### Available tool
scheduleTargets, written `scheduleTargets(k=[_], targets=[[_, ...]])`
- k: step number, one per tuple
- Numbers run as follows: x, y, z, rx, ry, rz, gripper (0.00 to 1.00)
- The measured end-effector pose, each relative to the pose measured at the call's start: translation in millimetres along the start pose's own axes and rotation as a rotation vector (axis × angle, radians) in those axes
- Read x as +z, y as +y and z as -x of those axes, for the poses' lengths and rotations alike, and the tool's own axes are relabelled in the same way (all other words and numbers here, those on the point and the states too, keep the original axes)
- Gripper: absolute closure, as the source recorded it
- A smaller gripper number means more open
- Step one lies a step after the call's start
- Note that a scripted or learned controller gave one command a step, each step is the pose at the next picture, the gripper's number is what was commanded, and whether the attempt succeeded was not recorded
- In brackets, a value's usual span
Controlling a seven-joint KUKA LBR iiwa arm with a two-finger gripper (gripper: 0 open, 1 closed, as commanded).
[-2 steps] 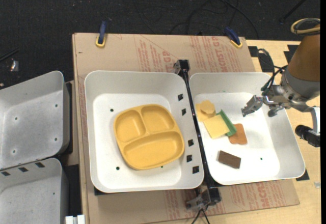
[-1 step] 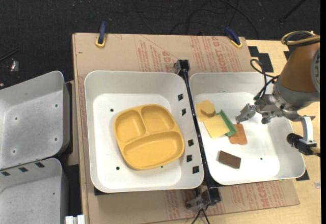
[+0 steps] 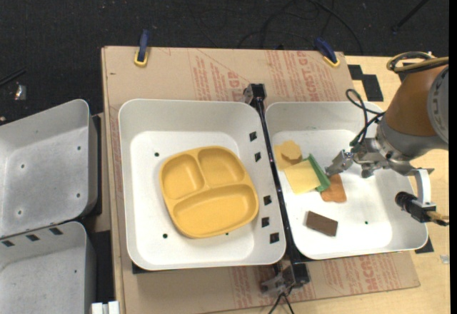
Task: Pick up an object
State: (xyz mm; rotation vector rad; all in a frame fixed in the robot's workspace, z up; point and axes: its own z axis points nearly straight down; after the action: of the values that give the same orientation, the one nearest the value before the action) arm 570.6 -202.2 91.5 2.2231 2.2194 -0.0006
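Left bin (image 3: 136, 163): holds one yellow divided plate (image 3: 208, 191), well apart from the hand, across the divider.
Right bin (image 3: 400, 234): holds a pale yellow sponge (image 3: 300, 177), a small yellow piece (image 3: 289, 151), an orange piece (image 3: 333, 191) and a brown block (image 3: 321, 223).
Hand (image 3: 335, 165): low over the right bin, just above the orange piece; whether it is released or clenched cannot be told, and nothing visibly sits in it.
Sponge: just left of the hand, green edge facing it; long axis runs slantwise from upper left to lower right.
Brown block: below the hand, apart from the others, lying slightly tilted.
Around: the cardboard-covered worktop (image 3: 186, 70) carries both bins; a cable (image 3: 364, 116) loops behind the hand.
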Motion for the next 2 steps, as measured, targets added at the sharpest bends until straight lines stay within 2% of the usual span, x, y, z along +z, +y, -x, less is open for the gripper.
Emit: scheduleTargets(k=[1,2], targets=[[-12,2,0,-0.001,0.0,0.004,1.0],[-71,-5,5,0.001,-0.002,0.005,1.0]])
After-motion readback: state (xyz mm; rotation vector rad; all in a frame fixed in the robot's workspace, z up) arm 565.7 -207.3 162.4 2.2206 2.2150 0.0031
